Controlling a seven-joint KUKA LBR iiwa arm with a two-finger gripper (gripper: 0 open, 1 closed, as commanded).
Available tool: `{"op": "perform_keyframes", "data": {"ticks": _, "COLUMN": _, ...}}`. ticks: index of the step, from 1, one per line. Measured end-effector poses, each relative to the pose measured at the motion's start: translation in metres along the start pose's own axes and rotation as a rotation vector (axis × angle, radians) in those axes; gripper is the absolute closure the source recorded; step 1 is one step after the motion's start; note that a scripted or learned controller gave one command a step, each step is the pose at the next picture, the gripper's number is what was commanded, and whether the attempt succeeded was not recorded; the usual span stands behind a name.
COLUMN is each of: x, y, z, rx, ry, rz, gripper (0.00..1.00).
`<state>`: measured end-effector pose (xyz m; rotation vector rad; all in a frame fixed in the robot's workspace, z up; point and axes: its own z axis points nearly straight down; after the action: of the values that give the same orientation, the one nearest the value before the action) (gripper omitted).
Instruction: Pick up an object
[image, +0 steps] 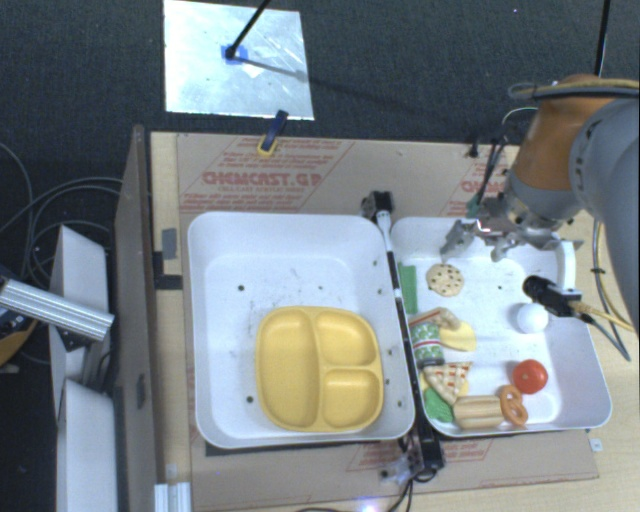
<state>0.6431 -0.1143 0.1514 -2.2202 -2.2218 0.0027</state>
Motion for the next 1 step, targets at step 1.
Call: {"op": "perform_keyframes", "data": {"ticks": 1, "x": 0.0145, "y": 0.0161, "z": 0.0706, "rx": -0.001, "ry": 0.0, "rz": -0.005, "gripper": 0.0}}
